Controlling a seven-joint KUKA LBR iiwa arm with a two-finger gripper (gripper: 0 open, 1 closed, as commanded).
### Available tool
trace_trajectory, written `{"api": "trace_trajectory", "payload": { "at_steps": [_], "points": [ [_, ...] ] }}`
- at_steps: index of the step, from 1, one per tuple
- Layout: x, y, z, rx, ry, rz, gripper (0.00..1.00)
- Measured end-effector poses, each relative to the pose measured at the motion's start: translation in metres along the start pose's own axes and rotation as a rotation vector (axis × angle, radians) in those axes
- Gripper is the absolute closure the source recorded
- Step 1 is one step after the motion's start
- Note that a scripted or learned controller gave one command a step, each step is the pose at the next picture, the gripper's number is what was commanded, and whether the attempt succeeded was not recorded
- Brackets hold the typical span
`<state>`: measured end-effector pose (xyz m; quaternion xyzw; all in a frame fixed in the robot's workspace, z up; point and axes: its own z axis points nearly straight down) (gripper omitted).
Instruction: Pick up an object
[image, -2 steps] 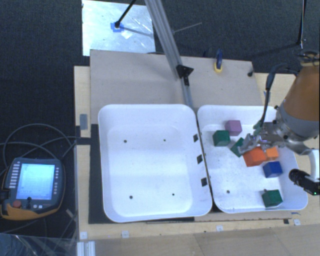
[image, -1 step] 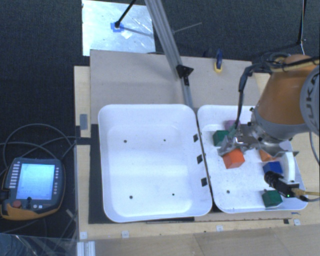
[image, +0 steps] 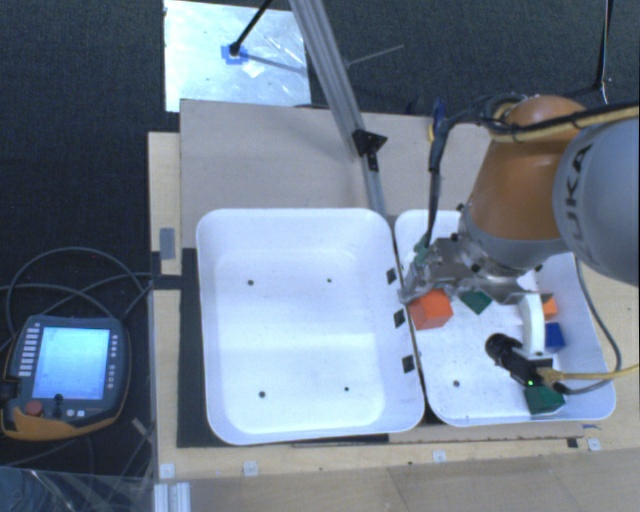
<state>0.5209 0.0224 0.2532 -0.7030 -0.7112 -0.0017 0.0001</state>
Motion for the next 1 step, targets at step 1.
{"api": "trace_trajectory", "payload": {
  "at_steps": [1],
  "points": [
    [0.0549,0.0076,-0.0026,0.001,0.0,0.0,1.0]
  ]
}}
